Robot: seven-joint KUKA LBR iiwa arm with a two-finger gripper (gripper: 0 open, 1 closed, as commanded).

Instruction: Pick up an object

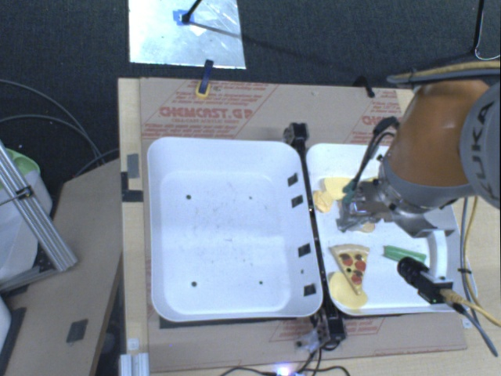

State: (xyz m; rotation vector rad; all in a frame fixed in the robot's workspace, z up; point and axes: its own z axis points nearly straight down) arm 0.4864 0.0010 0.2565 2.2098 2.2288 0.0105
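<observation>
Near edge: pizza slice toy (352, 263) and yellow disc (342, 288) seen in right bin (391, 298), green piece (404, 252) beside. Gripper (356, 214) poised just above; finger state cannot be told. Risk judged: flat toys skidded against divider wall (311, 233). Beyond: yellow piece (335, 186). Left bin (227, 229) offers open room.

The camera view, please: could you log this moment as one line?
end effector: low over right bin, upper part | pizza slice: lying in bin, apart | green piece: lying in bin | lifted: nothing visible
</observation>
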